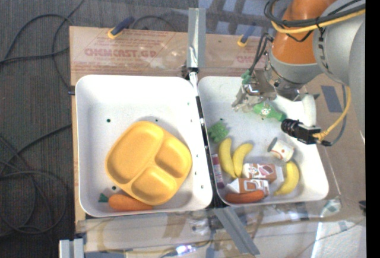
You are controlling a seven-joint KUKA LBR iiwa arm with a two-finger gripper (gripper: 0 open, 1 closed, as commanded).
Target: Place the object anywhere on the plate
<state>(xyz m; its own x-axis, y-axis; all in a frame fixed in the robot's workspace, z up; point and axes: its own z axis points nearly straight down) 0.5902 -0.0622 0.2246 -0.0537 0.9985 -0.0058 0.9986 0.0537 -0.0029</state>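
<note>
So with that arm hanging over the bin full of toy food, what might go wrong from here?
The food in the right bin is packed tight: bananas, cartons and a carrot overlap, so a grab could slip or lift two things. The yellow plate sits in the left bin past a raised divider, where a low carry could snag. The gripper sits near the bin's back wall.

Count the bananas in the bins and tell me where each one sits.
3, all in the right white bin: two yellow bananas side by side near its middle, and one by its right wall. More may lie hidden under the cartons.
</note>
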